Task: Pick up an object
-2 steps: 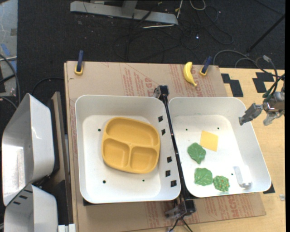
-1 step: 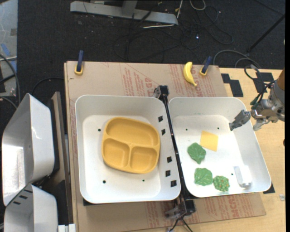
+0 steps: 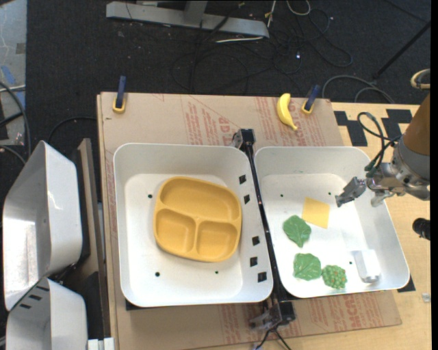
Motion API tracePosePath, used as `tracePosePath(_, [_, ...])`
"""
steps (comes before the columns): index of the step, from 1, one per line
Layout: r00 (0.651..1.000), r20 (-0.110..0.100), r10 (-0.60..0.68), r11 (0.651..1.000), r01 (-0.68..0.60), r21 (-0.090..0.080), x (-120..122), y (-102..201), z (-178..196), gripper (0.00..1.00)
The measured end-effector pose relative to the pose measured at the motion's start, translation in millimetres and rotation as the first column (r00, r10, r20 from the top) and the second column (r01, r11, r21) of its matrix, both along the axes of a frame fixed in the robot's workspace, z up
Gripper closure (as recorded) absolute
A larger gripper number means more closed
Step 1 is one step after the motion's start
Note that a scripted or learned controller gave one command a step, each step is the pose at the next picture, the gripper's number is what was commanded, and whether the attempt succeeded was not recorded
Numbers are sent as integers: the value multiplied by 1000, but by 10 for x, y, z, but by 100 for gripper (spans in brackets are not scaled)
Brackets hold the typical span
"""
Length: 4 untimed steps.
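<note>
Open, empty hand (image 3: 363, 193) above right bin (image 3: 383, 225), near yellow slice (image 3: 316, 212), green pieces (image 3: 298, 230) and white block (image 3: 365, 264).

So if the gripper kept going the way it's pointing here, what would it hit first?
Probably the yellow slice. The gripper points left and downward over the right bin, and that slice lies nearest in line, though depth is hard to judge.

A cluttered lab floor surrounds your bench.
You see a dark speckled floor (image 3: 61, 48) strewn with black cables (image 3: 205, 58), a grey metal bar (image 3: 188, 17) lying at the top, a tan board (image 3: 198, 113) over the benchtop, and spare white bins (image 3: 37, 212) stacked at left.
</note>
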State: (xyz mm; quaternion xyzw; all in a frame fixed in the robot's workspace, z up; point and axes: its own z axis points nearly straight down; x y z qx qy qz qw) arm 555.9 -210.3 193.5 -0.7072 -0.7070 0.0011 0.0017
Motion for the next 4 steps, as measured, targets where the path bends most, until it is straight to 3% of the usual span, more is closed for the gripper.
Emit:
tracePosePath(1, [1000,1,3,1000,-3,0,63,83,-560,0])
tracePosePath(2, [1000,6,3,1000,-3,-2,72,78,-428,100])
tracePosePath(3, [1000,10,5,1000,-5,-3,145,146,165,100])
tracePosePath(4, [1000,7,4,1000,-4,-2,153,147,461,100])
